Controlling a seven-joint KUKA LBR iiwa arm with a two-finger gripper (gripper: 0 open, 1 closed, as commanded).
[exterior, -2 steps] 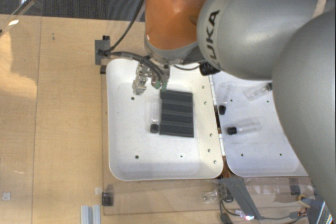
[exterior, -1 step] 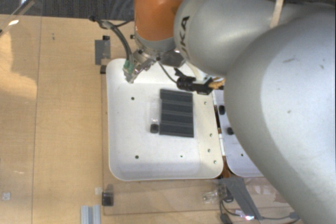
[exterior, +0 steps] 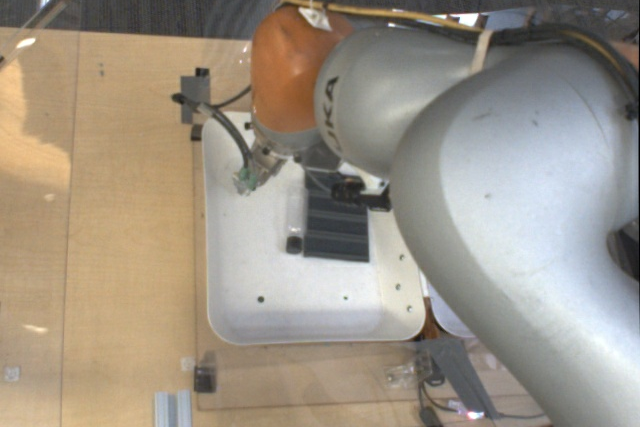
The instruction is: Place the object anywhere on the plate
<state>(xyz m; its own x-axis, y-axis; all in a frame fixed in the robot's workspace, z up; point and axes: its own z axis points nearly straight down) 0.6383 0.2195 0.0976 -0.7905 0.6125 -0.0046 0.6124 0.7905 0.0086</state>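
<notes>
My gripper (exterior: pixel 322 231) shows as a dark ribbed block hanging low over the middle of the left white bin (exterior: pixel 300 307). The grey arm with its orange band (exterior: pixel 285 70) reaches in from the right and covers most of the bin's far side and nearly all of the right bin. A small dark piece (exterior: pixel 293 243) sits at the gripper's left edge, just above the bin floor. Whatever lies under the gripper and the arm is hidden.
A cable with a green connector (exterior: pixel 246 178) dangles from the wrist over the bin's left part. A black fixture (exterior: pixel 195 100) stands at the bin's far left corner. A small black block (exterior: pixel 204 378) sits on the wooden bench (exterior: pixel 100 245).
</notes>
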